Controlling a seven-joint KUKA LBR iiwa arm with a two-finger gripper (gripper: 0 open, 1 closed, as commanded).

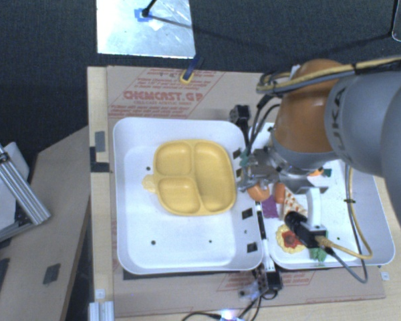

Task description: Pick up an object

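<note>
— Clutter is our first worry. Where do we stand, and what are we after?

— Our gripper [256, 176] hangs low over the right bin [374, 236], close to its left wall, with an orange round toy [257, 193] right at it. That toy looks like our likeliest pick. We cannot tell from this angle whether the jaws are wide or narrow.

— So what could go wrong for us?

— The toy lies close to a purple piece [271, 210] and a pizza-slice toy [289, 199]. If we come down off-centre, we judge we may nudge it aside or pinch a neighbour along with it. A round thing may also squirt out as we close.

— And the wall?

— It is near. A descent too far left could land us on the rim between the bins instead of on the toy.

— Anything in the left bin [180, 243]?

— A yellow divided plate [190, 178], apart from us. We see no hazard there unless we drift across.

— Is anything held?

— Nothing that we can see.
</note>
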